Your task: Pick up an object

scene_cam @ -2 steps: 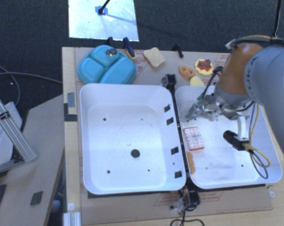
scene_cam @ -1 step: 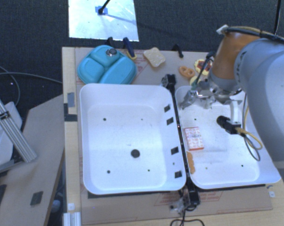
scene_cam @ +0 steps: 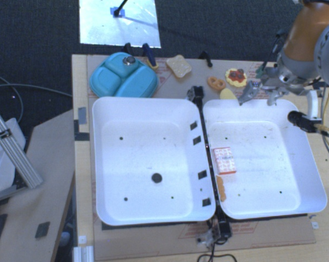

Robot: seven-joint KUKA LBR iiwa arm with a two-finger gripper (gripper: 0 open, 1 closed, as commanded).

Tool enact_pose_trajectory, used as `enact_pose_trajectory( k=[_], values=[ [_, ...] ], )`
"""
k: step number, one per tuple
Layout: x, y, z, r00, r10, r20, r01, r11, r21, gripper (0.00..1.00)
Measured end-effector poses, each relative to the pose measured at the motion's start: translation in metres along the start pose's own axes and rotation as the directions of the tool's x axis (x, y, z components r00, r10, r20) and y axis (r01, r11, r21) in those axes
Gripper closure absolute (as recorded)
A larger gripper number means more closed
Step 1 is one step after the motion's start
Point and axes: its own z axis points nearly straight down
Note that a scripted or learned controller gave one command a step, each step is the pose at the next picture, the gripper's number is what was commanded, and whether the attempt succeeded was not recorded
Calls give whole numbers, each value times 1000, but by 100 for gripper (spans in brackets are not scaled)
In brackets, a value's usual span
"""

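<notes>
While the arm's gripper (scene_cam: pixel 261 93) hangs with spread, unladen fingers over the far rim of the right bin (scene_cam: pixel 303 146), a small red-and-white box (scene_cam: pixel 225 160) lies inside that bin near its left wall.

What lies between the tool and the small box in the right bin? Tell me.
In the camera view, bare white bin floor lies between the tool and the small box.

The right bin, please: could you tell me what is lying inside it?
Inside the right bin lie a small patterned box and an orange stick-shaped piece near its left wall. No covered spots are apparent.
</notes>
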Motion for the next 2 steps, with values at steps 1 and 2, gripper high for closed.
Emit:
enact_pose_trajectory(
  k=[1, 2],
  values=[
    [-65, -56, 65, 1000, 5, -3, -5, 1000, 20, 0],
    [-82, -187, 119, 1000, 5, -3, -5, 1000, 8, 0]
  ],
)
